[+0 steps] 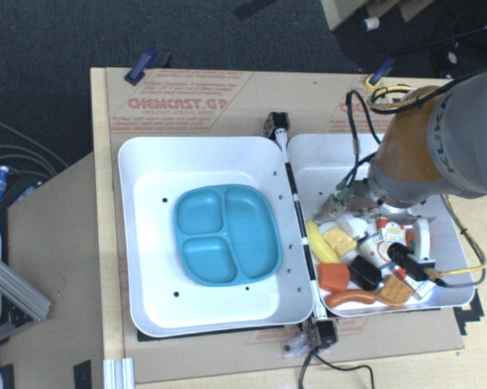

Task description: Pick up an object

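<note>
The right bin (316, 154) holds a heap of small toy foods along its front half. A yellow banana (319, 242) lies by the left wall, with a pale cheese wedge (339, 240) beside it. In front of them sit an orange-red block (334, 277), a black piece (365, 273), a tan cracker (395, 292) and a red sausage (352, 300). A red-and-white item (391, 235) lies further right. My gripper (343, 206) hangs low over the middle of this bin, just behind the banana and cheese, under the grey and orange wrist (413, 148). Nothing is visibly held.
The left bin (146, 217) carries a blue divided plate (227, 233) in its centre. A black divider bar (290, 186) runs between the bins. Cables (358, 128) loop around the wrist above the right bin's back half. Cardboard (178, 100) lies behind the bins.
</note>
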You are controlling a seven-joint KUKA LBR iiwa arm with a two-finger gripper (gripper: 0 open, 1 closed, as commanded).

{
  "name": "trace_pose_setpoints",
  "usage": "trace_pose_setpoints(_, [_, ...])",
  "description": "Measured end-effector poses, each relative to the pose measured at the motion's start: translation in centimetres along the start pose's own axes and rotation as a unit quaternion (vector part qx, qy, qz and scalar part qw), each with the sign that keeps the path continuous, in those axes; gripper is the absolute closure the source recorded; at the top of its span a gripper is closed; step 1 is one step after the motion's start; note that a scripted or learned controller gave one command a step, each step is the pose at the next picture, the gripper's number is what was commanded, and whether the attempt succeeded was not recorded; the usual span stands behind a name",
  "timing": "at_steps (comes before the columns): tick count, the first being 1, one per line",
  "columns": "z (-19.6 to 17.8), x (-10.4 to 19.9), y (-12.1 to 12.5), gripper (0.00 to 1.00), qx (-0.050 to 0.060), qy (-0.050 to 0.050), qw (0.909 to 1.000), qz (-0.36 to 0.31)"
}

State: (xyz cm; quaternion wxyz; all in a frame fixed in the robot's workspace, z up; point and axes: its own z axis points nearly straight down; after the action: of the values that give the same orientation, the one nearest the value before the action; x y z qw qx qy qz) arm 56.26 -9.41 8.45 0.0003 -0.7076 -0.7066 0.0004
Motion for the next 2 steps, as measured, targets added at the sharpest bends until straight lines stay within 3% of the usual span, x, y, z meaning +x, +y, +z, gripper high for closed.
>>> trace_pose_setpoints(1, [-0.02,-1.88,2.76,0.0,-0.001,0.0,1.0,0.0])
trace_pose_setpoints(2, [-1.01,-1.84,2.8,1.0,-0.002,0.0,1.0,0.0])
